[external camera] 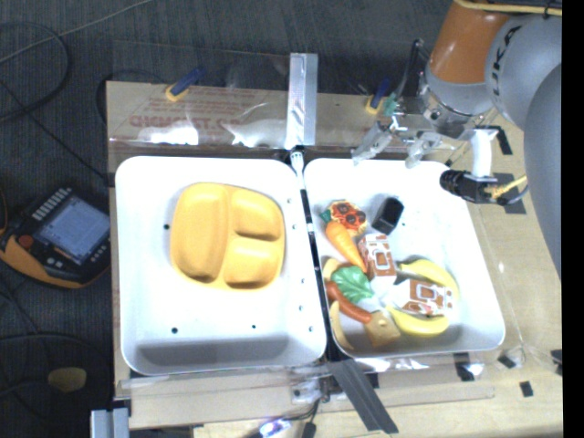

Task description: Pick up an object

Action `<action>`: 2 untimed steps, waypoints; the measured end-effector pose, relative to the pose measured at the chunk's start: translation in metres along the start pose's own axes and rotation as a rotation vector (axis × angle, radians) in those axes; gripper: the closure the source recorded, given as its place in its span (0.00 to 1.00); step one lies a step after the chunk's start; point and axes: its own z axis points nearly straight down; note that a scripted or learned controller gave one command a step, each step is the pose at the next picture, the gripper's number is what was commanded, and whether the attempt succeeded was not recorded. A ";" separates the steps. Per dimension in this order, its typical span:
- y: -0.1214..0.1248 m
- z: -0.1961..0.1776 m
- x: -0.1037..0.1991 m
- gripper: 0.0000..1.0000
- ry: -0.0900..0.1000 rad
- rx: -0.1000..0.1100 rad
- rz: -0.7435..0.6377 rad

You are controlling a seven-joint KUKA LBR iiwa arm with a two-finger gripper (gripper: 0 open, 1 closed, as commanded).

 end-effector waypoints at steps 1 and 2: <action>-0.011 0.112 -0.017 0.00 -0.005 -0.015 -0.127; -0.023 0.145 -0.012 0.00 -0.006 -0.013 -0.320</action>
